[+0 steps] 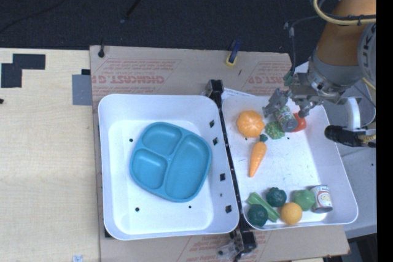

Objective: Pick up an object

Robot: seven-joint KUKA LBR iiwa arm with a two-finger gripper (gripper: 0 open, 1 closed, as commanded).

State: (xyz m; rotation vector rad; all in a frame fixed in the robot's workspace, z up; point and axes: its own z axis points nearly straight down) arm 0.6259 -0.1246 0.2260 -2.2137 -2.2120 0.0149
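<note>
The hand [288,108], its grip state hidden, hovers low over the small green leafy toy [274,130] and red toy [297,123] at the right white bin's [334,162] far side, where their crowding could make a grasp slip.

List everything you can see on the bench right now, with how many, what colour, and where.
bins: two, white, side by side on the bench
divided plate: one, blue, in the left bin
orange fruit: one, orange, top of the right bin
carrot: one, orange with green top, middle of the right bin
green vegetables: about four, green, near edge of the right bin
small round fruit: one, yellow-orange, among the green vegetables
can: one, small, labelled, near right corner of the right bin
red piece: one, red, under the gripper
arm: one, grey and orange, from the right
gripper: one, over the right bin's top
</note>
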